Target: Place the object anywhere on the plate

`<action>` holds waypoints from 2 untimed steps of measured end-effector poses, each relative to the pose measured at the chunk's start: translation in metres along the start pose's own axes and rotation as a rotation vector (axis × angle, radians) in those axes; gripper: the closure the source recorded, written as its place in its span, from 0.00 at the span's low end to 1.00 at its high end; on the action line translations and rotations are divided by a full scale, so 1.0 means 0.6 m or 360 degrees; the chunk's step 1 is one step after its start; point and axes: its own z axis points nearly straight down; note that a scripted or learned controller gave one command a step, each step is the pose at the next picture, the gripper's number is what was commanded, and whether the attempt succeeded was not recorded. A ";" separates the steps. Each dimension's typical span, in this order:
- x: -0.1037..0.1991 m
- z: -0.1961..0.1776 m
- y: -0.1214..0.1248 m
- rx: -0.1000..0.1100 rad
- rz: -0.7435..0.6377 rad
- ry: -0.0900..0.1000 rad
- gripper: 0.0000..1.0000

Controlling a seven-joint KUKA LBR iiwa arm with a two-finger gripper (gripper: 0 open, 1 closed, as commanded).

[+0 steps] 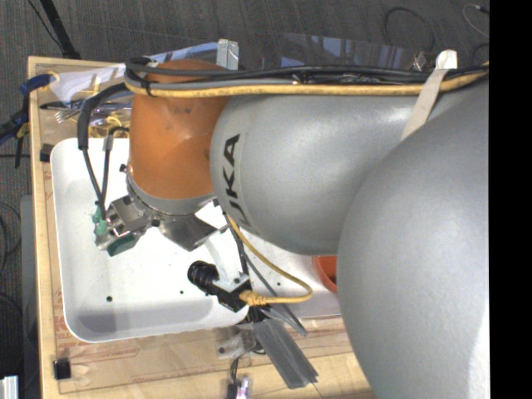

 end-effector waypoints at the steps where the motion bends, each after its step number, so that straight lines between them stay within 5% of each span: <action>1: -0.144 0.011 0.057 -0.0002 -0.0053 0.0000 1.00; 2: -0.160 0.246 0.028 0.0003 -0.0146 0.0002 1.00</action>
